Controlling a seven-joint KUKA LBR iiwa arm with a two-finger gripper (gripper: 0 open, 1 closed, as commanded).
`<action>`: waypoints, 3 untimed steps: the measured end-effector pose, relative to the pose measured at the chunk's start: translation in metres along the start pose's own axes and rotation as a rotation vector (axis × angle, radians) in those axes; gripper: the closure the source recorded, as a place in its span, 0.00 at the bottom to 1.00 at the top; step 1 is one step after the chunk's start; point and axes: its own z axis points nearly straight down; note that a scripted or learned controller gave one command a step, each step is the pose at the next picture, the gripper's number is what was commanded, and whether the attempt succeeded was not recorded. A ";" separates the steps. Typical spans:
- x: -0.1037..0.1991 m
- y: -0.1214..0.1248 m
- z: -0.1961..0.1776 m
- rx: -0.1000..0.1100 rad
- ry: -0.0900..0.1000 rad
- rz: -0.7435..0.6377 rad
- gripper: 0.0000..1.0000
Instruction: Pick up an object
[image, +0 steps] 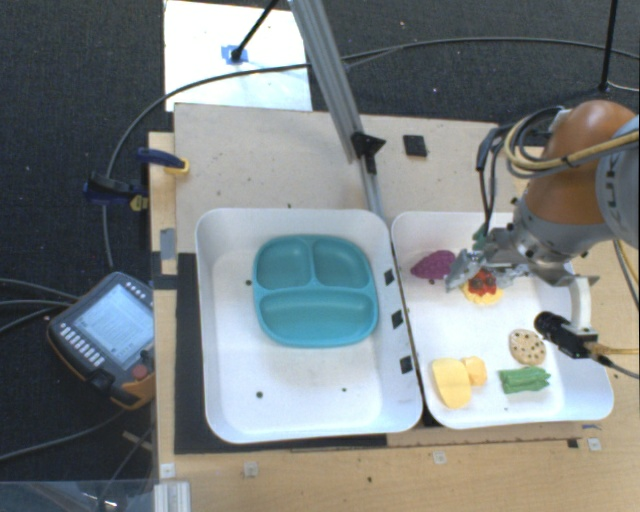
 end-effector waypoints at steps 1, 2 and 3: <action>-0.010 -0.002 0.051 0.000 0.000 0.001 0.00; -0.011 0.001 0.099 -0.009 -0.001 0.001 0.00; -0.010 0.003 0.085 -0.016 0.001 0.000 1.00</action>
